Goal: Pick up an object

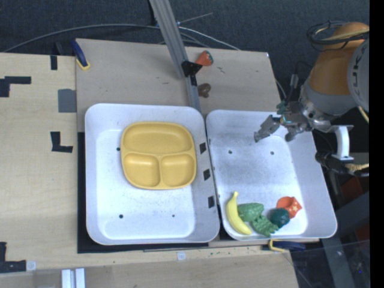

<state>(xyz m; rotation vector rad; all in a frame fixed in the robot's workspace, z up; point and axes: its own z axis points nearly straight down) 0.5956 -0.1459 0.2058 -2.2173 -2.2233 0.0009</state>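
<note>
The grey metal gripper point(277, 131) hangs over the upper right part of the right bin point(264, 173), its two fingers spread apart with nothing between them, well apart from the toys below. Above it, the arm's orange band point(333, 71) curves round a smooth grey wrist. The shallow white plastic bin, rounded at the corners and lightly speckled, holds a cluster in its lower corner: a curved yellow banana point(235, 216), a knobbly green piece point(251, 210) just beside it, a dark teal rounded object point(279, 217), and an orange-red toy point(289, 205). The left bin point(102, 179) holds a glossy yellow plate point(158, 155), rounded and moulded into three compartments, on the pale wooden bench point(36, 179).
</note>
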